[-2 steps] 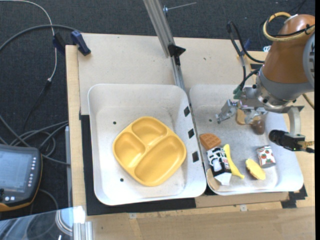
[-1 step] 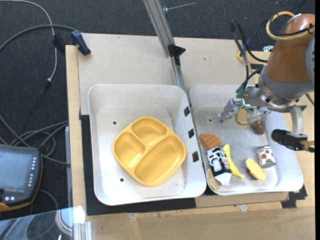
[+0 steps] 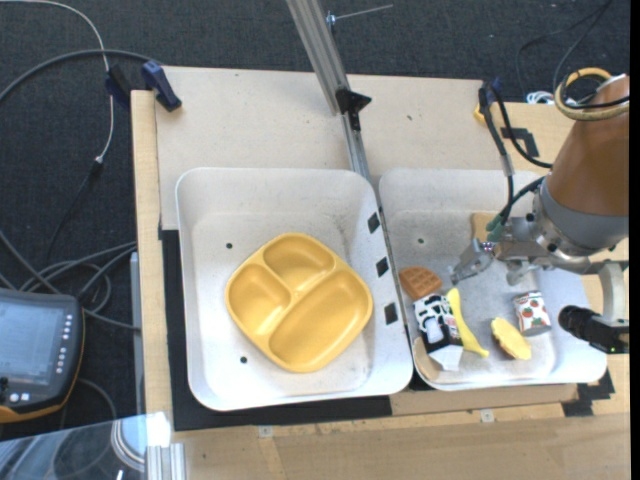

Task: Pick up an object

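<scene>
Arm reached into right bin (image 3: 470,193), gripper (image 3: 483,256) above bare floor, finger state impossible to tell, waffle (image 3: 421,282), banana (image 3: 464,323), carton (image 3: 533,313) nearby, yellow plate (image 3: 298,301) in left bin (image 3: 215,193)

Waffle (image 3: 421,282), banana (image 3: 463,324), small carton (image 3: 533,314), lying in right bin (image 3: 440,193)

We went looking for anything readable and honestly came up empty. The small carton (image 3: 533,314) in the lower right of the frame had red and green print on its white face, but it was too tiny and blurry for us to make out a single letter. Same story with the black-and-white packet (image 3: 433,321) just left of it: bold pattern, no legible words. The tablet screen (image 3: 35,341) at the far left edge showed only grey blur.
</scene>
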Robot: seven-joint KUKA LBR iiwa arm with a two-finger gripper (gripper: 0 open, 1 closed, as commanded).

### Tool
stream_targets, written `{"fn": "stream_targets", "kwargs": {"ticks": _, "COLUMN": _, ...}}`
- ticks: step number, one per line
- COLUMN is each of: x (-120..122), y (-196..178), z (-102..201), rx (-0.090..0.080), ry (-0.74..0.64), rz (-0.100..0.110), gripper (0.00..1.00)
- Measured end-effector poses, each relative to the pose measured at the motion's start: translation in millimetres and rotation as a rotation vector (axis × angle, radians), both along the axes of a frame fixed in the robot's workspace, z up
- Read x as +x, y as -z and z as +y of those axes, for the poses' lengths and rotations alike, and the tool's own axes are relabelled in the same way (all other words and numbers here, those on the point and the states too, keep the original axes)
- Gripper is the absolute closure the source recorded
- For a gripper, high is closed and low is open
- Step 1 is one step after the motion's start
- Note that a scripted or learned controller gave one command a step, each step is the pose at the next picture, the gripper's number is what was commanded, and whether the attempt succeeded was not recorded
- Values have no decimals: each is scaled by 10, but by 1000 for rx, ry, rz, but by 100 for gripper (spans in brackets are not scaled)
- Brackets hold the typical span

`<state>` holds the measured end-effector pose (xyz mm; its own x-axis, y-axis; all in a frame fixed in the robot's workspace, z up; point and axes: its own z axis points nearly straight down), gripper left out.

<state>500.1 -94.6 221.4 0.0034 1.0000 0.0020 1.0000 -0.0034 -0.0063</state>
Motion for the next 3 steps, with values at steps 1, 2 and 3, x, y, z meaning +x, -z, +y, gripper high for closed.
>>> {"fn": "stream_targets", "kwargs": {"ticks": 1, "x": 311, "y": 338, "z": -1, "rx": -2, "ry": -5, "rz": -5, "gripper": 0}}
{"fn": "stream_targets", "kwargs": {"ticks": 2, "x": 595, "y": 1000, "z": 121, "rx": 0, "ry": -6, "rz": 1, "gripper": 0}}
{"fn": "stream_targets", "kwargs": {"ticks": 3, "x": 448, "y": 1170, "z": 152, "rx": 0, "ry": -3, "rz": -1, "gripper": 0}}
